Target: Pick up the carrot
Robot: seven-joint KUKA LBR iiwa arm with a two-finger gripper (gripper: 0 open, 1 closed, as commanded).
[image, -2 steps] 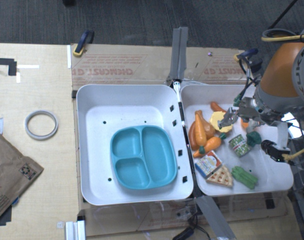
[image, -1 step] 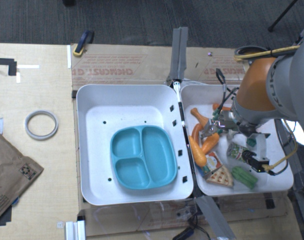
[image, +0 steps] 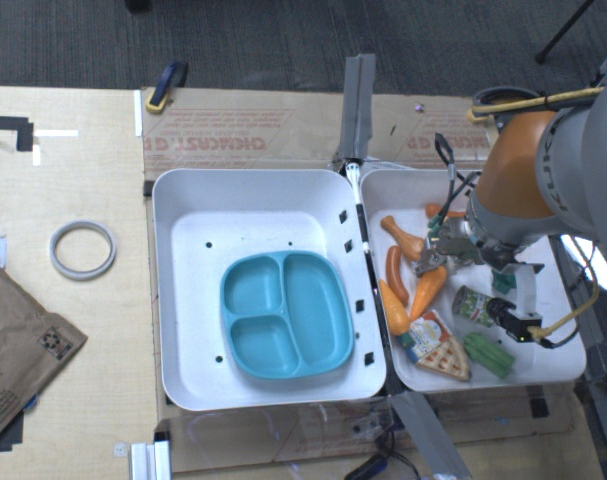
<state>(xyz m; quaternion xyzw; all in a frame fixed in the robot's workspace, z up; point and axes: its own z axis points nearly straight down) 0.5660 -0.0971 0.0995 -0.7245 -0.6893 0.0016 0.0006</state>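
Here the grey arm [image: 573, 168] with its orange band [image: 518, 168] reaches in from three o'clock and bends down over the right bin [image: 573, 368]. Its gripper [image: 445, 248] sits low in the middle of that bin, right at the upper end of a carrot [image: 428, 290] that lies tilted, its thick end pointing toward one o'clock and its tip toward seven. The gripper's metal parts appear to touch or overlap that upper end, but whether the claw is open or closed, and whether it has hold of the carrot, cannot be told from this slant.

Other orange pieces lie close by: one at eleven o'clock of the carrot [image: 403, 236], a slim reddish one at nine o'clock [image: 393, 266], and a fat orange one along the bin's left wall [image: 393, 308]. At six o'clock of the carrot lie a small printed packet [image: 421, 340] and a toy waffle wedge [image: 445, 358]. A green toy vegetable [image: 488, 356] lies at five o'clock, and a small can with a green label [image: 473, 305] at four o'clock, under the arm's wrist.

The left bin [image: 183, 268] holds a turquoise divided plate [image: 285, 313]. Well off at nine o'clock, a roll of tape [image: 83, 249] rests on the wooden bench [image: 63, 168].
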